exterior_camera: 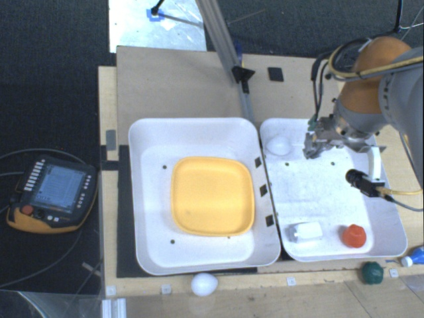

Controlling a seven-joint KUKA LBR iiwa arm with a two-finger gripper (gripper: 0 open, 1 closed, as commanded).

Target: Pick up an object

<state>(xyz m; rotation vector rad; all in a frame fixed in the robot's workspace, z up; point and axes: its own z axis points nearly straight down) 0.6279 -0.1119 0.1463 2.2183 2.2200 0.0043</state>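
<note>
the pincer point(317, 144) hangs over the right bin's point(331, 184) far edge; its opening cannot be told, and nothing visible sits in it. the nearest object, a white ball point(278, 146), lies just to its left.

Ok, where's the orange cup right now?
The orange cup sits in the right bin's near right corner, right of a small white block.
</note>
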